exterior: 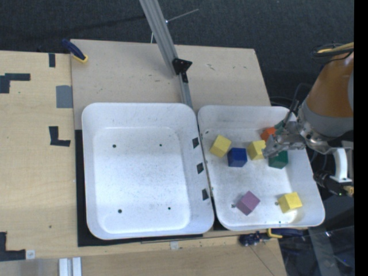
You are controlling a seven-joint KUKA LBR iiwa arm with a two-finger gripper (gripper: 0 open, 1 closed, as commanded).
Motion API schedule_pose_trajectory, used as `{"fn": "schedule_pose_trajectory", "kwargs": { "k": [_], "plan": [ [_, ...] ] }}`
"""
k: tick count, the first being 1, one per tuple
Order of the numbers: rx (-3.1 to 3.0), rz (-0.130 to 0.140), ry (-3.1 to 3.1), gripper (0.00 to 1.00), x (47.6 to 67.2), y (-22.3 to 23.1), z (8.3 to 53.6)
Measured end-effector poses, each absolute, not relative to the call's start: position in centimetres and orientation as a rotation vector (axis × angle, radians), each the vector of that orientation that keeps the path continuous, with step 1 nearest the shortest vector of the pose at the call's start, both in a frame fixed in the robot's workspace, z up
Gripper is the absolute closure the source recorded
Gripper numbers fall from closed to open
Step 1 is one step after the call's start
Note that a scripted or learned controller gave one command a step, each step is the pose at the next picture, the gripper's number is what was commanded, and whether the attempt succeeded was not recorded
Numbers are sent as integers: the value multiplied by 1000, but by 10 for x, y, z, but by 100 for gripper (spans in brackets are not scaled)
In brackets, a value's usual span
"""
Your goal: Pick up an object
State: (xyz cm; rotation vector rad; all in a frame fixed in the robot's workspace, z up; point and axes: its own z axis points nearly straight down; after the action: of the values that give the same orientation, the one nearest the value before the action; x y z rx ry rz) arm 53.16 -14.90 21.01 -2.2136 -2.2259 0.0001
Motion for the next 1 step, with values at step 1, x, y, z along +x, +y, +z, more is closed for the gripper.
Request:
{"fn": "schedule_pose_trajectory", "kwargs": {
  "k": [1],
  "plan": [
    [-2213, 0, -2226, 100, 533, -100, 206]
  ]
}}
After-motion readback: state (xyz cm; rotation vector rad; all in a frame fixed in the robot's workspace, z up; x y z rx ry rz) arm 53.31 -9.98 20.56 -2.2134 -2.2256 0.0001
